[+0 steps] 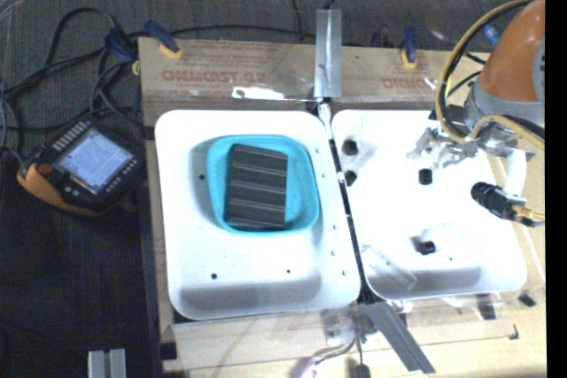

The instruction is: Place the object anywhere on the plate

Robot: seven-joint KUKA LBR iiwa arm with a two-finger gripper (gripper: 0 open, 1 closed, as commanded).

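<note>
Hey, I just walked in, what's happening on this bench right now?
A robot arm reaches in from the right, over the right bin. Its claw hangs above that bin's upper part, away from the left one. In the left bin a dark ribbed block lies flat on a blue plate, so the object looks already placed. A few small dark bits are scattered on the right bin's floor.

Bright overhead light; white bins [266, 279] glare, details perhaps slightly soft.
</note>
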